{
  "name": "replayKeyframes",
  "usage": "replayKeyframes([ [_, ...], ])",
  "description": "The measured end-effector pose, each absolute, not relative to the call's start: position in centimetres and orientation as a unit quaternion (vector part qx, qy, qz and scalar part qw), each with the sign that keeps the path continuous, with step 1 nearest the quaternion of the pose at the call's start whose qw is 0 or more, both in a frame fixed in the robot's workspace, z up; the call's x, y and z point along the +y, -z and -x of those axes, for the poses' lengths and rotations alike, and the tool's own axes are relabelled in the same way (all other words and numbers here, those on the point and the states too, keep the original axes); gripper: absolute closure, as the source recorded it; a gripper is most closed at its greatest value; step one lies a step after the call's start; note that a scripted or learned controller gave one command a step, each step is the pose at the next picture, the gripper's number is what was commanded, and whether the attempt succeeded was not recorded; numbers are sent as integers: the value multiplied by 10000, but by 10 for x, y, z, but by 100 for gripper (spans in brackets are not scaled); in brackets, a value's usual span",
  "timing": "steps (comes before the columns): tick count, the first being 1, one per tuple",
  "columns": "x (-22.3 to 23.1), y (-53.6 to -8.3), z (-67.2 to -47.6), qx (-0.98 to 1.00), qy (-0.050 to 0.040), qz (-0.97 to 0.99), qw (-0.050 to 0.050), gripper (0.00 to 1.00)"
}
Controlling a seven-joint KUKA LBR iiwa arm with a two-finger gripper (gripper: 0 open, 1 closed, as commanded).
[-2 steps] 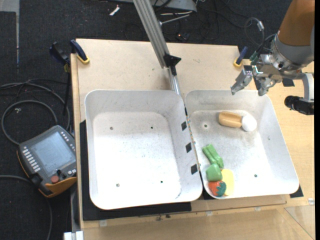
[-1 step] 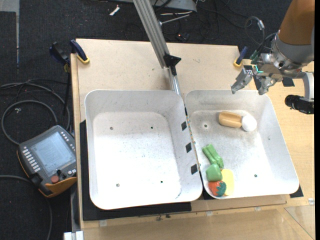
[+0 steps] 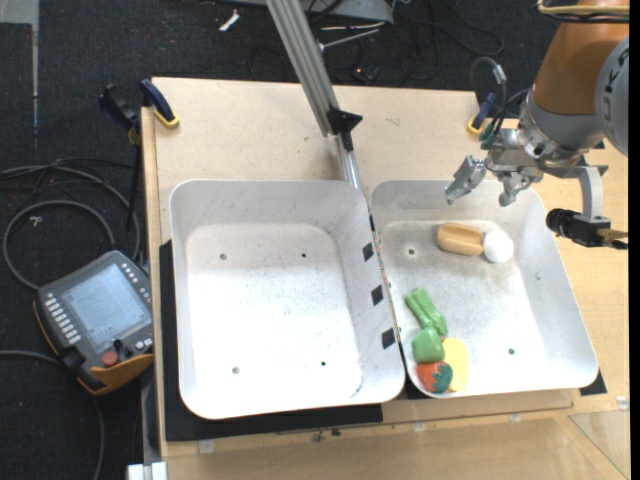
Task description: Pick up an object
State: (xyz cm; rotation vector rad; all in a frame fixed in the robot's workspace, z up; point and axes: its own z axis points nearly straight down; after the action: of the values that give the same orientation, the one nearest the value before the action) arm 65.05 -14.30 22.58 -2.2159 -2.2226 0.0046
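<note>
I had the gripper [image 3: 487,180] hanging above the right bin's [image 3: 560,298] far edge, fingers spread apart, nothing between them. Nearest target: the tan roll [image 3: 460,238], lying just below. I judged a straight descent, fingers straddling its short width, would serve best.

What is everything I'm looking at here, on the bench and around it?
White bins: 2, side by side on the bench; left bin, right bin.
Tan and white object: 1, upper part of the right bin.
Green object: 1, lower left of the right bin.
Yellow piece: 1, beside the green object.
Red-orange piece: 1, at the right bin's front corner.
Handheld control pad: 1, grey with orange, on the floor left of the bench.
Metal pole: 1, silver, slanting over the bench's rear.
Arm: 1, orange and grey, right.
End effector: 1, open, above the right bin's rear edge, holding nothing.
</note>
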Motion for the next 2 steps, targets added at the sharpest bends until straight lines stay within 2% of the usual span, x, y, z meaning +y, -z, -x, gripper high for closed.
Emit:
replayKeyframes([
  [1, -139, -179, -656, -7084, -15, 7058, 16, 0],
  [2, -146, -130, -651, -7068, -19, 7075, 19, 0],
])
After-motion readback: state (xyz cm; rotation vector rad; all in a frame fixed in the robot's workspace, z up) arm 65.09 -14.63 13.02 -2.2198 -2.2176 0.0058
